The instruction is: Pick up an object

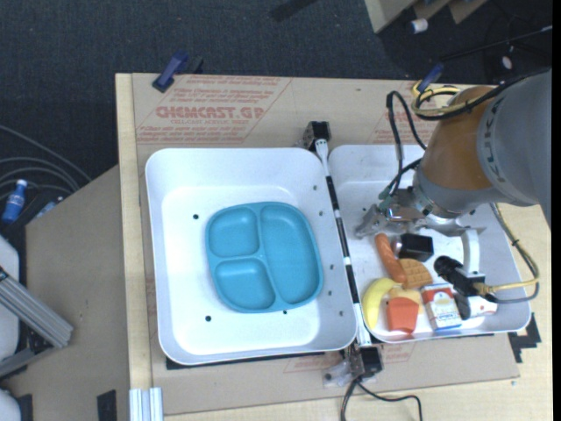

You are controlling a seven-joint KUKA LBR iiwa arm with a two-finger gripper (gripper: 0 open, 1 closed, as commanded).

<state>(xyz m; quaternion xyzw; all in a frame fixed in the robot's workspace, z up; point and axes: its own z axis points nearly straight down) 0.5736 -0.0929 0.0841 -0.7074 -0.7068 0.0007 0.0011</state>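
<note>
Orange block (402, 314) | carrot (388, 258) just below claw (386, 219) | right bin (351, 169)

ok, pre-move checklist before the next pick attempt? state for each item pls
1. Hand is over the right bin: ok, it sits low near the bin's left wall.
2. Hand open or shut: cannot tell, the wrist blocks the view.
3. Object already held: cannot tell, nothing visible in the hand.
4. Targets present: ok. Orange carrot-like piece, yellow banana, red block, small carton cluster at the bin's near end.
5. Targets separable: not ok, they lie packed and touching.
6. Left bin ready as a drop spot: ok, blue divided tray lies flat in it.
</note>
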